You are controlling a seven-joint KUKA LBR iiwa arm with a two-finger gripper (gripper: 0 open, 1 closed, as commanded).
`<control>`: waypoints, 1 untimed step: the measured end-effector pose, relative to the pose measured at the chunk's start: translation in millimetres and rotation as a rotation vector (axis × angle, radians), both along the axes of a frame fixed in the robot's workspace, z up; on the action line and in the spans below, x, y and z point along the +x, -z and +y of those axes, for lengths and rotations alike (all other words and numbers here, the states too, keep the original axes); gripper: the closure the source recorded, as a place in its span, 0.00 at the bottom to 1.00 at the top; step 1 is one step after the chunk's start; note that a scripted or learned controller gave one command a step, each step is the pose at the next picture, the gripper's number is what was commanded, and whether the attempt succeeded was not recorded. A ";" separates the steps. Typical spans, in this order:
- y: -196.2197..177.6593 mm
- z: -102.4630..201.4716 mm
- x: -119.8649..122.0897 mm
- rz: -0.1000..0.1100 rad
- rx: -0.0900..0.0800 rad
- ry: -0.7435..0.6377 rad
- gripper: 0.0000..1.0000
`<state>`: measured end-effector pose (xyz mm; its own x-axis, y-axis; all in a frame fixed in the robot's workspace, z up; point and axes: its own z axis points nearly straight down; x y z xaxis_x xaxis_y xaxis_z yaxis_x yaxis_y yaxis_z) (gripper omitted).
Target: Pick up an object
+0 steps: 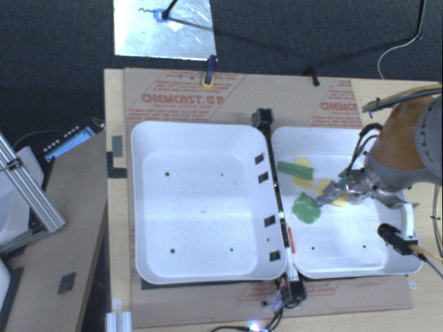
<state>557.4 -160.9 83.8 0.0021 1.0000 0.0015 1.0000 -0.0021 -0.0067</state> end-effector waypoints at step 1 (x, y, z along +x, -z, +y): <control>-11.9 0.5 5.5 -0.011 -0.003 -0.004 1.00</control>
<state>562.9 -160.4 95.8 -0.0018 1.0000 -0.0014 1.0000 0.0018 0.0047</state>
